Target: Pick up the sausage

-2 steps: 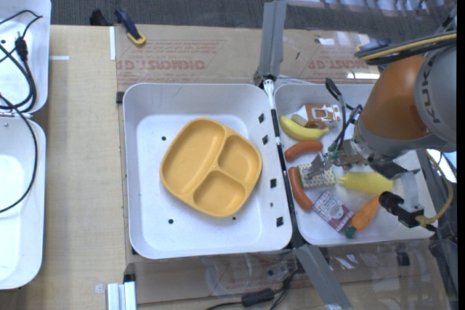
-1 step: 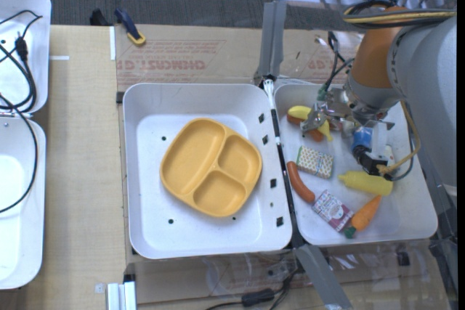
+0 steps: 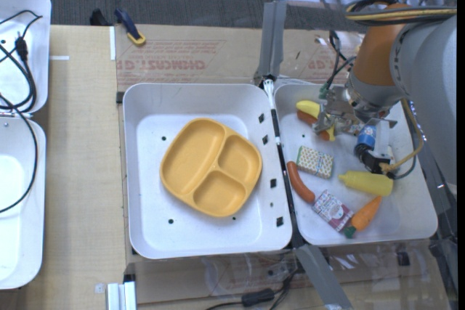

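The sausage point(image 3: 300, 181), a short red-orange link, lies at the left side of the right bin point(image 3: 407, 225), close to the wall between the bins. My gripper point(image 3: 326, 125) hangs over the back of that bin, up and to the right of the sausage and well apart from it. It is right beside a yellow piece of toy food point(image 3: 308, 109), and a small yellow-orange bit shows under its tip.
The right bin also has a speckled cracker box point(image 3: 316, 161), a yellow mustard bottle point(image 3: 367, 183), a carrot point(image 3: 365, 214), a red-and-white packet point(image 3: 333, 210) and a blue-white item point(image 3: 365, 138). A yellow divided plate point(image 3: 211, 167) lies in the left bin point(image 3: 138, 156).
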You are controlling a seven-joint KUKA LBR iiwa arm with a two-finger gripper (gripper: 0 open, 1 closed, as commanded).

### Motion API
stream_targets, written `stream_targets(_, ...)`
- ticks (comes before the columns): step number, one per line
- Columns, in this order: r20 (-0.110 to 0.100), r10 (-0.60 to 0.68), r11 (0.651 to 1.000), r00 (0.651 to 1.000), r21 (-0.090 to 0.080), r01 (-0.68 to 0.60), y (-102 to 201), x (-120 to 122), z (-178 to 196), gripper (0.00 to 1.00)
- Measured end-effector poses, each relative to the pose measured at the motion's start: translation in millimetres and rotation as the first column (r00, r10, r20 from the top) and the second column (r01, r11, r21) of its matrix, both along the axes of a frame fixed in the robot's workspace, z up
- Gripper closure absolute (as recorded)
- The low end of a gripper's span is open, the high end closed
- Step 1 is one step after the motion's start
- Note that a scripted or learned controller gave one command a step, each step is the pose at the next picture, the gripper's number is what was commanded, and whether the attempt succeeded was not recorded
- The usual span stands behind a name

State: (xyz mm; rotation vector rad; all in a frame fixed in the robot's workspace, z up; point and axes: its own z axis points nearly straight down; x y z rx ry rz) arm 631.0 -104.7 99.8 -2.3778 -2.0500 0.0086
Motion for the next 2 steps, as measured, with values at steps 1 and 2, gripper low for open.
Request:
stream_targets(1, 0.004, -0.342, 0.94, 0.94, 0.0, 0.342, 69.0, 27.6, 91.6, 1.0)
stream_targets(2, 0.004, -0.342, 0.94, 0.94, -0.001, 0.342, 68.8, 27.5, 91.3, 0.0)
